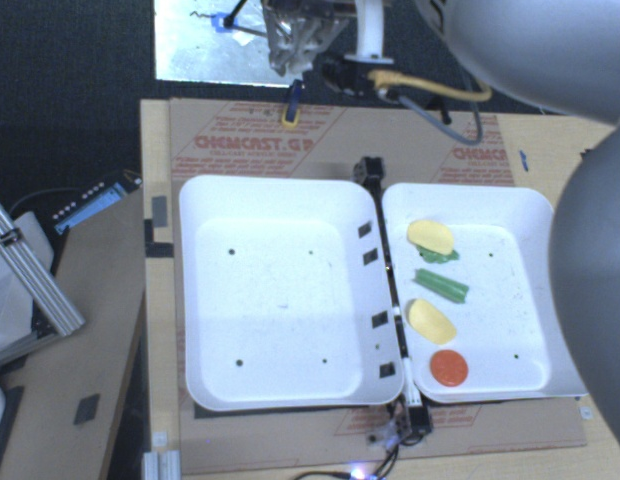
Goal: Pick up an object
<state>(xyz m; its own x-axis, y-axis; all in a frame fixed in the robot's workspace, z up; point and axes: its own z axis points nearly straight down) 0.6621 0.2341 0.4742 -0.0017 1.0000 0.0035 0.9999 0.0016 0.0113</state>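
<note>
Gripper (293,63) hangs far beyond both bins; I cannot tell its state. Right bin (520,218) holds two yellow pieces (430,236) (430,320), a green piece (442,286) between them, and nearest, an orange disc (449,368).

Dark blue-black carpeted floor (70,78) around the bench. Tan bench top (80,368), a cardboard sheet (250,138) printed CHEMCAST GP in red on it. Shiny metal plate (200,28) on floor at top. Aluminium extrusion frame (30,278) at left edge. Small blue-lit device (90,203) near bench corner. Even overhead light.
</note>
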